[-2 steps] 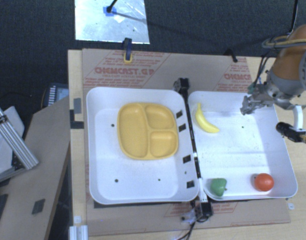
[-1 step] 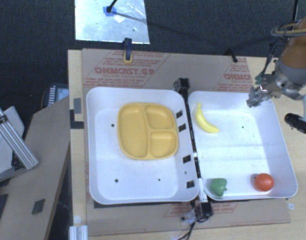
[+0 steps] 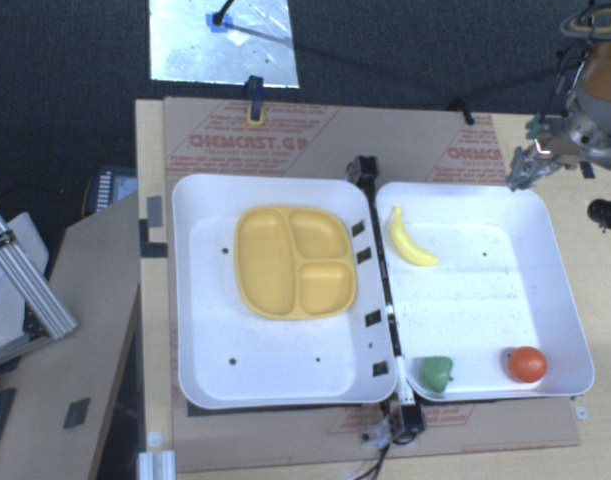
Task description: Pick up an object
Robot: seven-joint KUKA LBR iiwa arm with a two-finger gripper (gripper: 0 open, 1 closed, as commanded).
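Observation:
A yellow banana (image 3: 408, 239) lies in the right bin (image 3: 545, 268) near its far left corner. An orange-red round fruit (image 3: 527, 364) rests near that bin's front right corner, and a green pepper-like object (image 3: 435, 373) sits by its front left corner. A yellow divided plate (image 3: 293, 262) lies in the left bin (image 3: 200, 298). My gripper (image 3: 526, 166) hangs above the far right corner of the right bin, away from all the objects, with nothing visible between its fingers.
A clamp (image 3: 255, 101) sits on the bench's far edge. A shiny metal sheet (image 3: 223, 26) lies on the dark floor beyond. A black divider with clips (image 3: 375, 258) runs between the bins. Metal framing (image 3: 20, 278) stands at the left.

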